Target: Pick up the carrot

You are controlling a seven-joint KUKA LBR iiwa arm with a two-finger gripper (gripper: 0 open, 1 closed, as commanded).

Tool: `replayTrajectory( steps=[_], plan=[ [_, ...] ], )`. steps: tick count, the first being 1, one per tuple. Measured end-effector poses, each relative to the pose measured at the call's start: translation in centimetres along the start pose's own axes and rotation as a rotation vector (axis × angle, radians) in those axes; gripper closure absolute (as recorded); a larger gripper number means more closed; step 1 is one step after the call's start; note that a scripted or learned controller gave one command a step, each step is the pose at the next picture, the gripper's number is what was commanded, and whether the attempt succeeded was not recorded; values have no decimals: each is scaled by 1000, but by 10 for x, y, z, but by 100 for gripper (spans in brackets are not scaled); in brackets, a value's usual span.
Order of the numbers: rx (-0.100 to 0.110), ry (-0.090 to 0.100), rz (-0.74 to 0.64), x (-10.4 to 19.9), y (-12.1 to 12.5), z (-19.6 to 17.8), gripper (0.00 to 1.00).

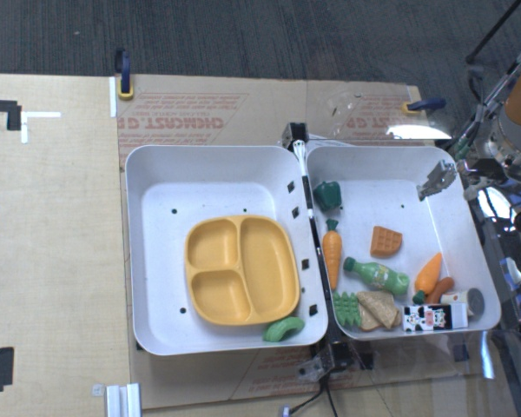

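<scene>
An orange carrot [332,257] with a green top lies lengthwise against the left wall of the right bin [365,168]. A second, smaller carrot-like orange piece [428,273] lies tilted near that bin's right wall. The gripper [437,181] hangs over the bin's far right corner, reaching in from the right edge. It is well away from both orange pieces and nothing shows held in it.
The right bin also holds a green pepper [327,195], a waffle [385,241], a green bottle [379,275], bread slices [378,309], a sausage [441,288] and a milk carton [435,317]. The left bin [156,233] holds a yellow divided plate [241,269] and a green pod [283,328].
</scene>
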State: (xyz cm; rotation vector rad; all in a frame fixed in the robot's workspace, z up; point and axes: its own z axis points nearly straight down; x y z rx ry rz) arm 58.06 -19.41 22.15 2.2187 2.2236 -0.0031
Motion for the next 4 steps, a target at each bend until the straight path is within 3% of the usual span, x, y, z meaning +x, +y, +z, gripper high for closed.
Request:
replayTrajectory(
  steps=[1, 2, 3, 4],
  plan=[
    [-1, 1, -285, -19, -50, 77, 0],
    [0, 6, -354, -25, -69, 130, 0],
    [-8, 3, -349, -25, -66, 120, 100],
    [-2, 0, -350, 59, -12, 78, 100]
  ],
)
